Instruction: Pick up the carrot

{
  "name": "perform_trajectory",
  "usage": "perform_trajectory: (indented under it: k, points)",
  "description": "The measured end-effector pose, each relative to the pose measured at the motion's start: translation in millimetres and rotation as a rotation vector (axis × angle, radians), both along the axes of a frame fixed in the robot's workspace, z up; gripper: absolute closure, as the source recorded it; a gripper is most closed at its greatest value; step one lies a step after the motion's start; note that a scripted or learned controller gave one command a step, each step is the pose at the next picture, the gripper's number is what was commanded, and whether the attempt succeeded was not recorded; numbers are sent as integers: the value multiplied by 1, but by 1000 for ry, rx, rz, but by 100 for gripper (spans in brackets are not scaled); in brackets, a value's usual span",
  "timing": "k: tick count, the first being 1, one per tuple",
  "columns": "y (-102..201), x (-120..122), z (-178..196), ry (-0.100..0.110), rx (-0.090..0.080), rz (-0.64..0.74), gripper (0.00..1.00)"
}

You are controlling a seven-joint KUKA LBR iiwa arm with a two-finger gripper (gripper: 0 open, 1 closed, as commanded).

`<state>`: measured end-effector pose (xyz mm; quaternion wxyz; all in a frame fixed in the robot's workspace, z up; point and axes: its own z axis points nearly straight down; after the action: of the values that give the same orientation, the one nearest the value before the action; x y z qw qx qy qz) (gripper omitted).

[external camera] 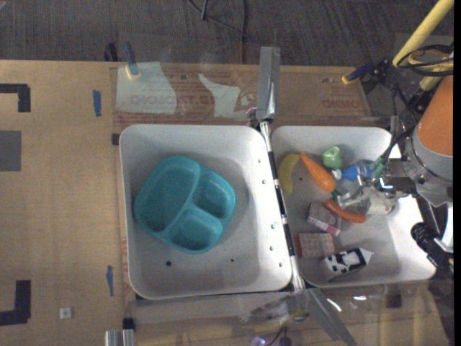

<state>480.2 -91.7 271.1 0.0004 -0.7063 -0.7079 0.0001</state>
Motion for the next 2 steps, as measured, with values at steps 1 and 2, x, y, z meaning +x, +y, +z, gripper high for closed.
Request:
perform_trajectory:
  k: [1, 2]
  points:
    - [21, 72, -55, -2, 0, -133, 0]
    - [23, 109, -73, -3, 0, -125, 0]
